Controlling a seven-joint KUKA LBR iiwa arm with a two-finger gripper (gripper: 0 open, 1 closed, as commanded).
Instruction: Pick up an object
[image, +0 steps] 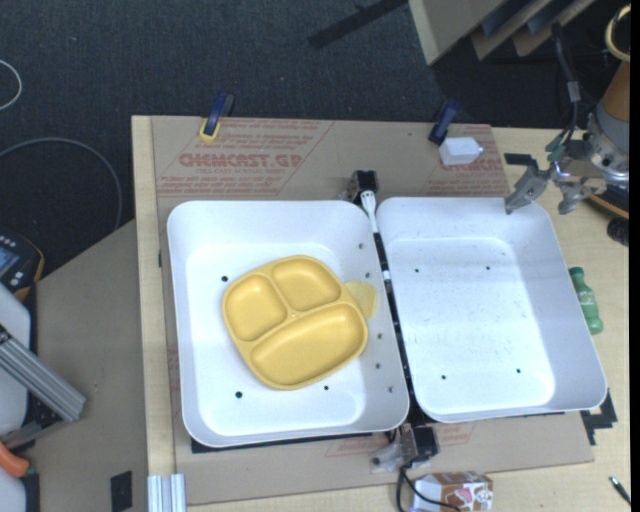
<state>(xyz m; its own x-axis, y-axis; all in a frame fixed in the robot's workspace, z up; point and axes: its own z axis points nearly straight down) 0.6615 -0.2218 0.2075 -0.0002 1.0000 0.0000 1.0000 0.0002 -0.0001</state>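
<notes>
The gripper, fingers spread and pinching nothing, hangs over the right bin's far corner, while the yellow divided plate lies well leftward and nearer the camera, in the left bin.

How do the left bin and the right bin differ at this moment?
The left bin holds a yellow divided plate lying flat near its middle; the right bin has no object on its floor. The gripper hangs at the right bin's far right corner, well away from the left bin. The right bin's floor looks speckled; the left bin's bare floor looks cleaner. Both are shallow, white and similar in shape.
</notes>
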